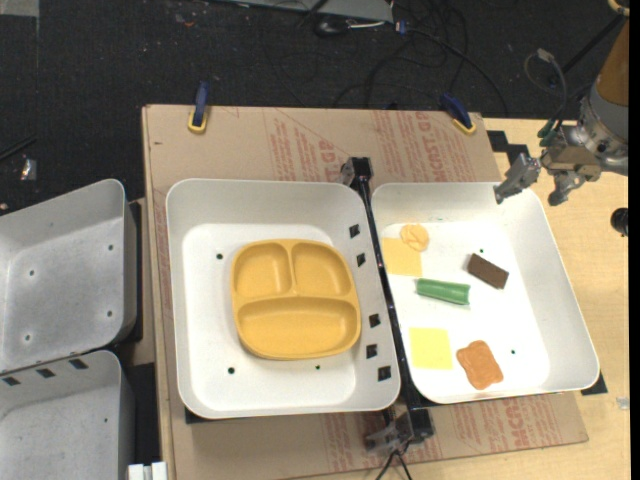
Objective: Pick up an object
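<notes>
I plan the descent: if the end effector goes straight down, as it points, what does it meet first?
Probably the right bin's far-right rim or wall under the end effector, not an item. Depth is unclear.

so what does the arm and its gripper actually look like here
The arm enters at the upper right: a rounded tan-grey body, orange-tinged near the top corner, ending in a metallic grey wrist block. The gripper is a small grey metal assembly with two short, thin fingers, one pale grey, the other darker. A thin cable loops behind it over the dark floor.
</notes>
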`<state>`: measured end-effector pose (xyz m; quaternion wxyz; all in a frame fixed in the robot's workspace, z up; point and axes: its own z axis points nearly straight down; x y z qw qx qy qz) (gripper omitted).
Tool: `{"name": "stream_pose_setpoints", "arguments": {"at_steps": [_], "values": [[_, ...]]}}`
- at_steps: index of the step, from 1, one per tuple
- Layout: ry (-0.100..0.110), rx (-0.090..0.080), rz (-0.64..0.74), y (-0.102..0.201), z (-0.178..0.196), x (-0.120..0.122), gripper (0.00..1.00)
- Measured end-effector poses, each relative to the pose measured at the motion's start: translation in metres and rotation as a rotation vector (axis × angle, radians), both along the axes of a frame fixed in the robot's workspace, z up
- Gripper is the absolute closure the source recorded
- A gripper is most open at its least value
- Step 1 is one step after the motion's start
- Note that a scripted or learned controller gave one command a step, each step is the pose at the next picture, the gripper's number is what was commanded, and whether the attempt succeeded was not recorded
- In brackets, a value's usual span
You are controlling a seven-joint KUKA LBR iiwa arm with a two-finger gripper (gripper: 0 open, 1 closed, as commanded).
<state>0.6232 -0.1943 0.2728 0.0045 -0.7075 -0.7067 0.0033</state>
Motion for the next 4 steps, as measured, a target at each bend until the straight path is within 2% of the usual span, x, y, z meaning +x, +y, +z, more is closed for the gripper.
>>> {"name": "stream_pose_setpoints", "arguments": {"at_steps": [1, 2, 4], "values": [[-0.011, -0.002, 0.003, 0.001, 0.007, 0.002, 0.00], [-0.007, -0.002, 0.000, -0.005, -0.038, 0.003, 0.00], [-0.006, -0.001, 0.000, -0.008, -0.163, -0.002, 0.00]]}}
